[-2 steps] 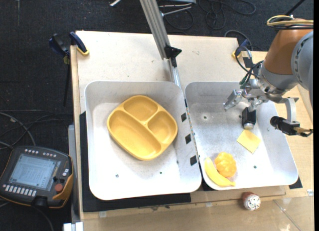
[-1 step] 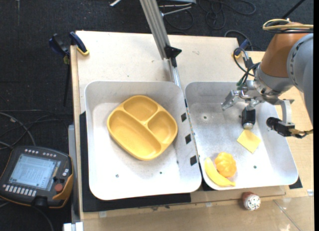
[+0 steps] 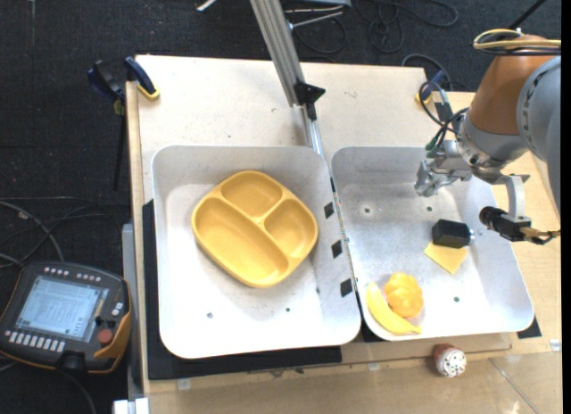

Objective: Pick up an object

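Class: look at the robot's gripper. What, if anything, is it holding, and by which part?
Nothing: the two-finger gripper hangs over bare bin floor, apart from the small black block.

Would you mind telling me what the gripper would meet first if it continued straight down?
Probably the bare floor of the right bin; the gripper hangs above it, though depth is uncertain.

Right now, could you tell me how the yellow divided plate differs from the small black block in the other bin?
The divided plate is yellow, rounded, and far larger than the black block, which is dark and boxy. The plate sits alone in the left bin; the block lies in the right bin, overlapping a yellow flat piece. Both rest flat, untouched by the gripper.
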